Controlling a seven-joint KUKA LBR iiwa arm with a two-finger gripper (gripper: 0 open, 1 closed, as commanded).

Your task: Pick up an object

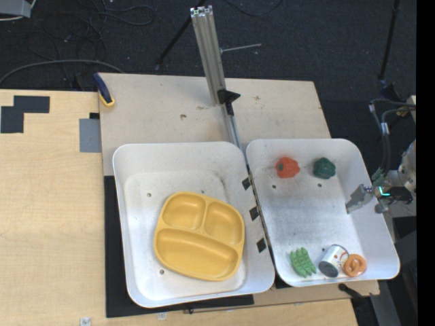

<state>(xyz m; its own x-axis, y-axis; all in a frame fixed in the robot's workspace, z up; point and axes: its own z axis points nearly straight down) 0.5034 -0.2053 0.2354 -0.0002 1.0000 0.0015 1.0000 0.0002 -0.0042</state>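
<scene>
The right bin (306,209) holds several small objects. A red-orange toy (287,167) and a dark green toy (324,168) lie near its far wall. A light green ridged piece (302,261), a silver can (332,260) on its side and an orange ring (354,265) lie along its near edge. My gripper (359,199) sits at the bin's right rim, apart from every object, with nothing seen in it. Most of the arm is cut off by the frame's right side.
The left bin (136,182) holds a yellow divided plate (200,235). A metal post (212,53) rises behind the wall shared by the bins. The middle of the right bin's floor is bare.
</scene>
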